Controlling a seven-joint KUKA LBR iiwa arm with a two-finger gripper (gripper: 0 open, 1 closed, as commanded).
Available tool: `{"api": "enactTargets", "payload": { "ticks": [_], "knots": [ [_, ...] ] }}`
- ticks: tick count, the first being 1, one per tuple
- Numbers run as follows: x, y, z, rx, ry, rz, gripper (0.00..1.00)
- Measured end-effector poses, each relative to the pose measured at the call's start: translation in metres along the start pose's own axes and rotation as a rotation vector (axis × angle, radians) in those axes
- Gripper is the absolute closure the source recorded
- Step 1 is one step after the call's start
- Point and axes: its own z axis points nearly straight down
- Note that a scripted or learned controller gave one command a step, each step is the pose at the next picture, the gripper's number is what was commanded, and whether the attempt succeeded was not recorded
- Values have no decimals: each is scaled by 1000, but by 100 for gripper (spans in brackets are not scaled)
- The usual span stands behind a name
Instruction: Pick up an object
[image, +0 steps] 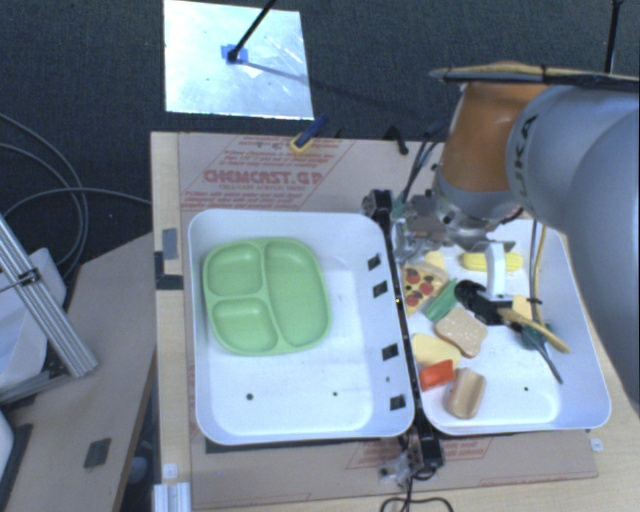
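Tool (412, 238) low over right bin (585, 395) near pizza slice (421, 285); grip state unreadable. Best: centre over slice, descend straight, avoid bin wall, pinch firmly

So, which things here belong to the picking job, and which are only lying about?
Job:
- gripper
- right bin
- pizza slice
- bread slice
- corn

Lying about:
- green tray
- left bin
- cables

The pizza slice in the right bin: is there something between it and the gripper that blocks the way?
Nothing visible blocks it. The gripper hangs over the right bin at its far left corner, and the pizza slice lies just nearer the camera, uncovered. The bread slice and yellow cheese piece lie beyond it.
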Motion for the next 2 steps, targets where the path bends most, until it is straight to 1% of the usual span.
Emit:
{"api": "enactTargets", "payload": {
  "ticks": [1,2],
  "knots": [
    [18,-71,-29,-2,1,0,100],
    [-9,-119,-122,-8,-1,5,100]
  ]
}}
